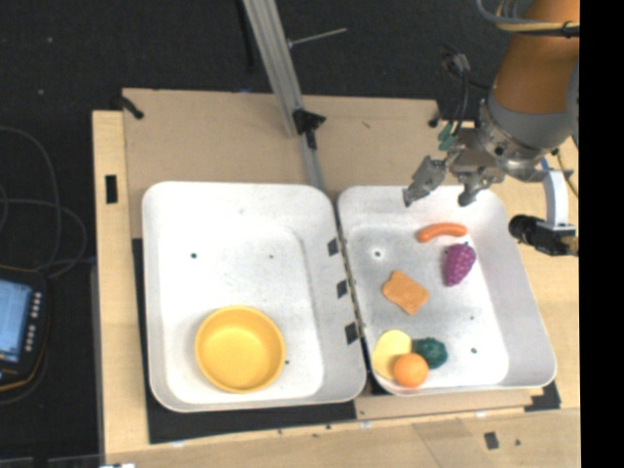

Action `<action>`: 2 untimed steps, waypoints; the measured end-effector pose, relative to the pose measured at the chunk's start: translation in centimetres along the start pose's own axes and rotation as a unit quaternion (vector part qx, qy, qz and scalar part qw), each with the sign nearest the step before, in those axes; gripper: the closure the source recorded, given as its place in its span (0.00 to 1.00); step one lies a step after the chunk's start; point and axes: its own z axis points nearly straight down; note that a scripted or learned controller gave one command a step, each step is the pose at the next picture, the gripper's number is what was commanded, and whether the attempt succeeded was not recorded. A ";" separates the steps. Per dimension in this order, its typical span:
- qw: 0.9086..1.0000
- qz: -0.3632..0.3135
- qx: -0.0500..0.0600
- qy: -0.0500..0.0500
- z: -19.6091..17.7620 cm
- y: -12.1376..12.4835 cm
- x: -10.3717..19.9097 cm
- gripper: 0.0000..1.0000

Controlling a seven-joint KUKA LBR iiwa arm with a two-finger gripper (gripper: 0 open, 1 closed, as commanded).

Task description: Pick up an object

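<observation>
My gripper (445, 187) hangs over the far edge of the right bin (487, 359), its two fingers spread apart and nothing between them. Just below it lies an orange sausage-shaped piece (442, 231). A purple bunch of grapes (458, 262) rests beside that, toward the right. Near the bin's middle sits a tan slice of bread (405, 292). At the near edge are a pale yellow round piece (392, 345), an orange ball (410, 370) and a dark green item (430, 351), close together.
The left bin (234, 232) holds a yellow bowl (240, 348) in its near part. A grey metal post (283, 66) slants up from between the bins at the back. A dark device (19, 325) lies at the far left off the bench.
</observation>
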 end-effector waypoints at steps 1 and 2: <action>1.000 0.000 0.000 0.000 0.0 0.0 0.0 0.00; 1.000 0.002 0.003 -0.001 6.0 -0.8 -0.2 0.00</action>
